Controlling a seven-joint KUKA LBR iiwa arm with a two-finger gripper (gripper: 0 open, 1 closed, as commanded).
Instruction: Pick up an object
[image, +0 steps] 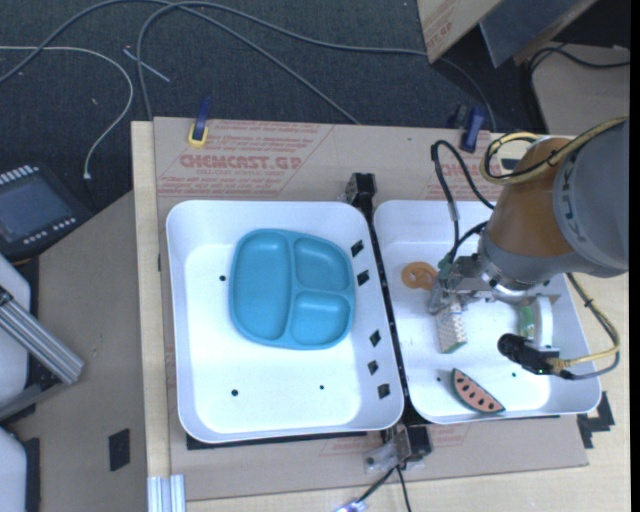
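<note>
My gripper (446, 297) is low over the middle of the right bin (570, 400), on the grey arm with its orange band (530, 215). Just below it lies a small pale, speckled block (452, 331), touching or nearly touching the gripper's tip. A tan, ring-like piece (417, 273) lies to the gripper's upper left. Near the bin's front edge sits a watermelon slice (476, 391), red with a dark rind. A green and white object (530, 322) lies on the right, partly under the arm.
The left bin (200, 380) holds a blue divided plate (293, 288). A black divider with clips (376, 330) runs between the bins. Cables (560, 362) hang from the arm over the right bin's right side.
</note>
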